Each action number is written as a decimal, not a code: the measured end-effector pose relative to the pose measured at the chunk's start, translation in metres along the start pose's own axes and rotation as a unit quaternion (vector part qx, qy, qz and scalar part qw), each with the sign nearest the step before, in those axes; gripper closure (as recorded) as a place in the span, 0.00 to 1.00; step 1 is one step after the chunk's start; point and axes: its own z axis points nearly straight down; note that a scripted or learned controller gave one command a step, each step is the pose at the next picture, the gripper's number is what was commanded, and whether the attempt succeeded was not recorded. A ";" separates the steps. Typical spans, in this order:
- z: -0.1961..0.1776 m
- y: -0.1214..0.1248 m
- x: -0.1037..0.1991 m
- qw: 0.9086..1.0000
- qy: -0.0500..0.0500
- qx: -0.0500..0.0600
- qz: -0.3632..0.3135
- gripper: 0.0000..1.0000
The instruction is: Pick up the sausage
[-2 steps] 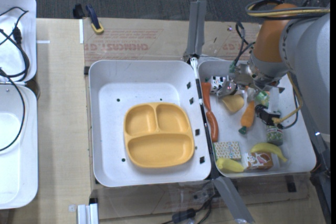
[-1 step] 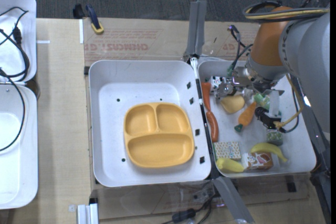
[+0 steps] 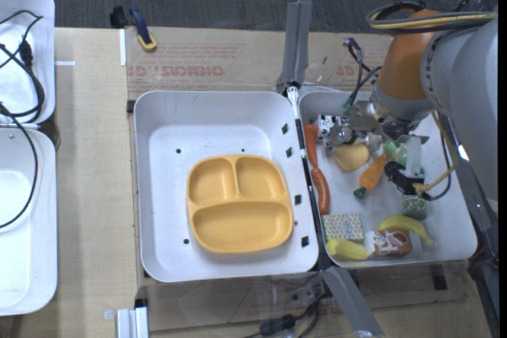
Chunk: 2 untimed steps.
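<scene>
The sausage (image 3: 321, 190), reddish-brown and long, lies along the left wall of the right bin (image 3: 455, 241), just below a thinner orange-red piece (image 3: 310, 140). My gripper (image 3: 345, 131) hangs low over the back left of that bin, above a yellow rounded food item (image 3: 352, 157). It is to the upper right of the sausage and apart from it. The grey arm with its orange band (image 3: 408, 63) covers the bin's back right part.
The right bin also holds a carrot (image 3: 372, 172), a banana (image 3: 405, 225), a patterned box (image 3: 343, 226), a yellow piece (image 3: 347, 249), a red and white packet (image 3: 390, 244) and a green item (image 3: 413, 206). A yellow divided plate (image 3: 238, 203) sits in the left bin (image 3: 158, 170).
</scene>
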 end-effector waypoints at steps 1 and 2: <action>0.006 0.013 0.004 0.985 -0.001 0.032 0.171 0.00; -0.002 0.016 0.002 0.958 -0.005 0.033 0.285 0.00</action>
